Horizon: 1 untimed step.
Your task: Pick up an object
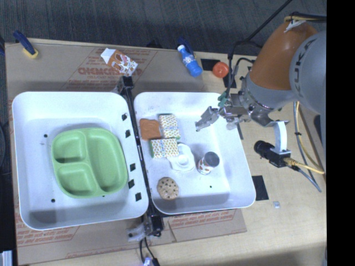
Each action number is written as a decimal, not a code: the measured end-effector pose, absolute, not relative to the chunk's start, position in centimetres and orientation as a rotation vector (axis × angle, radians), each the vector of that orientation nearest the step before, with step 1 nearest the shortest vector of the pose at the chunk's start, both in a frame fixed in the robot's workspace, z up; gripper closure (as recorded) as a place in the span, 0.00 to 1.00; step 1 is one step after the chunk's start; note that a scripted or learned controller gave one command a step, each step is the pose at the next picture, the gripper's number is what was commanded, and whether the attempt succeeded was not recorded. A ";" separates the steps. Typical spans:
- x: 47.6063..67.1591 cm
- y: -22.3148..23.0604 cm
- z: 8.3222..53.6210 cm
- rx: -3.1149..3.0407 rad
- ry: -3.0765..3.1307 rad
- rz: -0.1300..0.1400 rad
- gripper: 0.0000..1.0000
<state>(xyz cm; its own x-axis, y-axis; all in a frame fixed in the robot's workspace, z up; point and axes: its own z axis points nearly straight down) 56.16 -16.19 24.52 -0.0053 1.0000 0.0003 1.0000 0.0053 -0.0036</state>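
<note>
The end effector (204,119) hangs over the right bin (238,190), near its back right corner, with nothing seen between its fingers; whether they stand open or closed cannot be told from this slant. Below it the bin floor is bare along the back wall and down the right side, which leaves free room there. The objects crowd the bin's left half: a brown square piece (149,128) against the left wall, a patterned block (168,125) touching it, a second patterned block (164,147) just in front, then a white cap-like piece (182,162) and a small dark-topped jar (209,161) near the middle. A round cookie (167,188) lies alone toward the front left corner. The left bin (22,204) holds a green divided plate (87,162) (set a little left of centre). On the desk (288,226) behind the bins lie a blue bottle (190,61), an orange cap (221,68) and a printed packet (119,62).
</note>
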 end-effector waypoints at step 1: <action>49.7 -13.0 12.2 -2.220 -2.248 -0.021 0.00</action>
<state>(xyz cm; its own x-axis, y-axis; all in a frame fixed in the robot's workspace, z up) 49.66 -12.97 12.23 -0.0127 0.9999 -0.0036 0.9997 0.0128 0.0220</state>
